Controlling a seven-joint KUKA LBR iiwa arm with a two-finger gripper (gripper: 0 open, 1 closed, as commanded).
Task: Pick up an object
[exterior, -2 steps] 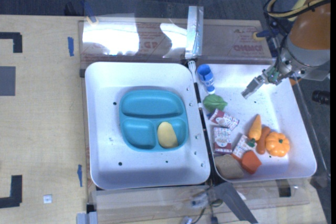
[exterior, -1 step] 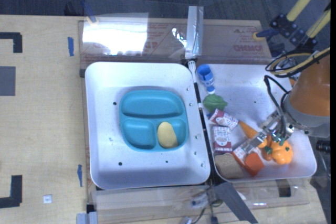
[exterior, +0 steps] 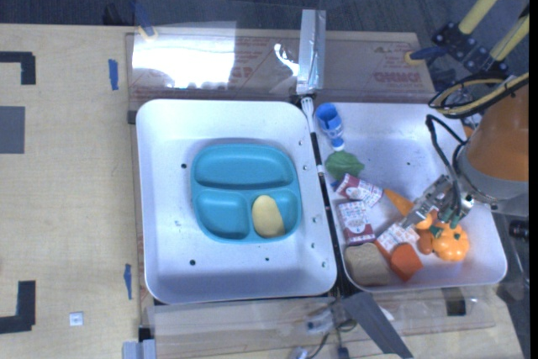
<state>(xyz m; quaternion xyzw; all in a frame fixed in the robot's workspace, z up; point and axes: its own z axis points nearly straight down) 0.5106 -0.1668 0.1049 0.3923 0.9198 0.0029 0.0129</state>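
My gripper point(exterior: 437, 210) is low in the right bin point(exterior: 403, 130), reaching in from the right under the arm's orange band. It sits right over an orange toy fruit with a green stem point(exterior: 451, 243), touching or just above its left top. A small carrot point(exterior: 398, 200) lies just left of the gripper. Below them lie a red block point(exterior: 405, 261) and a tan bread slice point(exterior: 366, 263). Whether anything is held cannot be seen.
The right bin also holds a blue bottle point(exterior: 329, 124), a green toy point(exterior: 345, 163) and red-and-white packets point(exterior: 356, 210). In the left bin point(exterior: 160, 181) sits a blue divided tray point(exterior: 244, 187) with a yellow oval point(exterior: 267, 216) in its lower right compartment.
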